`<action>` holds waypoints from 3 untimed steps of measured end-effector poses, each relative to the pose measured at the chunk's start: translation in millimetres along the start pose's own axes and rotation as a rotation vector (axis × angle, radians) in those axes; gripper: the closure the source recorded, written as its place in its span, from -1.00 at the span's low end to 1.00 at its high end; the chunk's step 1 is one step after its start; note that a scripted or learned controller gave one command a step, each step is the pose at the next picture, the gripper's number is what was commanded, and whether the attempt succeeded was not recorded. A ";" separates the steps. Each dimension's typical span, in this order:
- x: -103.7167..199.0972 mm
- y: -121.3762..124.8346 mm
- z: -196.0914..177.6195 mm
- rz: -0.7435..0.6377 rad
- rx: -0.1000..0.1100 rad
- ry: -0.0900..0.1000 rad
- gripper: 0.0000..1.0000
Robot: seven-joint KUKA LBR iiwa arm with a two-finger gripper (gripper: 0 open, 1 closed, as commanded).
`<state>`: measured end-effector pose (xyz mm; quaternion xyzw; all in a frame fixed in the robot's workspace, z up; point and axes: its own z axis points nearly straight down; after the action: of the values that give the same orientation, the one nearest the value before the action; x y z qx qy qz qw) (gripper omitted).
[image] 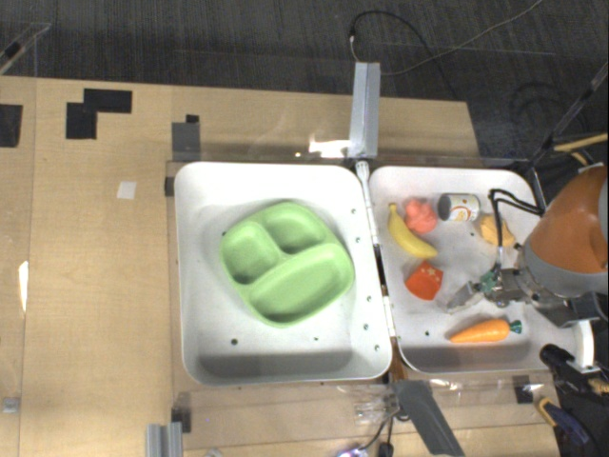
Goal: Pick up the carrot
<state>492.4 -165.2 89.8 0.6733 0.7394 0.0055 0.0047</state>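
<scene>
Jaws (466, 296), width unclear, hovered at 11 o'clock of carrot (481, 331), lying free. Best approach: descend centred, straddling carrot's narrow width.

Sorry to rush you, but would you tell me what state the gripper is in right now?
Gripper: it cannot be told; it sits above the carrot in the right bin, with nothing seen held.

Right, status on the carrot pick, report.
Gripper low in right bin, nothing visibly held. Carrot lying loose near front wall, just below the gripper. Red pepper close by, left of the gripper.
</scene>
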 end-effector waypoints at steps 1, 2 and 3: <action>10.6 1.6 -0.7 -0.126 -0.004 -0.009 -1.00; 14.5 -0.2 0.4 0.301 0.003 -0.001 -1.00; 0.0 0.1 0.2 0.171 0.000 0.000 -1.00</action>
<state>492.4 -165.2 89.5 0.7340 0.6791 0.0058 0.0044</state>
